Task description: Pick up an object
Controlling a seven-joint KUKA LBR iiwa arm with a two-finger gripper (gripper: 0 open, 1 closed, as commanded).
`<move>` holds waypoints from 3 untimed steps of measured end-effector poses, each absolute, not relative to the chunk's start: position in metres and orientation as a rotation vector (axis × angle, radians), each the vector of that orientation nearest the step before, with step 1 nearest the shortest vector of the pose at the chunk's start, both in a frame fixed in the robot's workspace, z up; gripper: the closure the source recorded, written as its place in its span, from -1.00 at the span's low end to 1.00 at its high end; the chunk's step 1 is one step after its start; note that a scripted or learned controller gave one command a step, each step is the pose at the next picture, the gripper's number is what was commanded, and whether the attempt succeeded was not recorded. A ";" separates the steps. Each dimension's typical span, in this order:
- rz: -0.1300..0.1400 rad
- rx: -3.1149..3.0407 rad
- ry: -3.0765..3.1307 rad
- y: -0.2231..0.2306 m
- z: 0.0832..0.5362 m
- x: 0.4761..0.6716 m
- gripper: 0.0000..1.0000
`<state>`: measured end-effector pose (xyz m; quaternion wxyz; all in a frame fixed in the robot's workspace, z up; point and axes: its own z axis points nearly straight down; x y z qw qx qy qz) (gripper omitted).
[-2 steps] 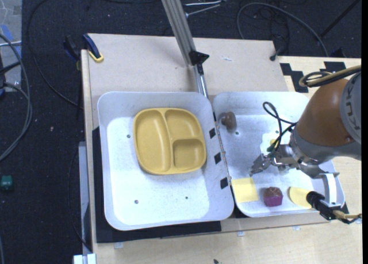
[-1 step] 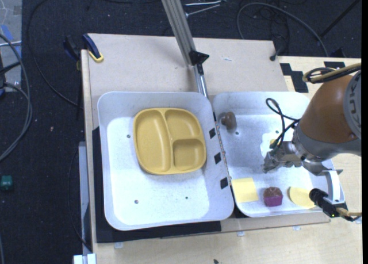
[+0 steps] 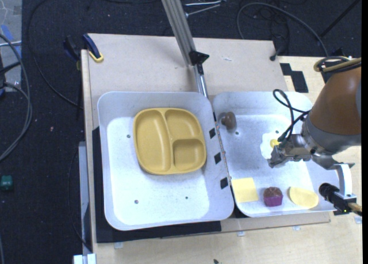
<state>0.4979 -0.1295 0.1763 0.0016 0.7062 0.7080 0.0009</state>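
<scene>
Gripper (image 3: 280, 155) low in right bin (image 3: 247, 122), jaws' state unclear. Yellow block (image 3: 244, 189), purple piece (image 3: 273, 196), yellow disc (image 3: 302, 197) line its near edge. No legible writing.

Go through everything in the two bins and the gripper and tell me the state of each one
divided yellow plate: flat in left bin, upright
brown lump: right bin, far corner
yellow square: flat, right bin near edge
purple piece: beside the square
yellow disc: flat, near edge
gripper: low over right bin

arm (image 3: 339, 113): cut off at right edge | white object (image 3: 268, 142): partly hidden by end effector (image 3: 277, 158)
</scene>
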 end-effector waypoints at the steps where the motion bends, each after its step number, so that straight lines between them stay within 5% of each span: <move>1: 0.004 2.215 2.221 -0.132 0.219 0.503 1.00; 2: 0.003 2.215 2.221 -0.132 0.250 0.504 1.00; 3: 0.001 2.214 2.231 -0.079 0.237 0.506 1.00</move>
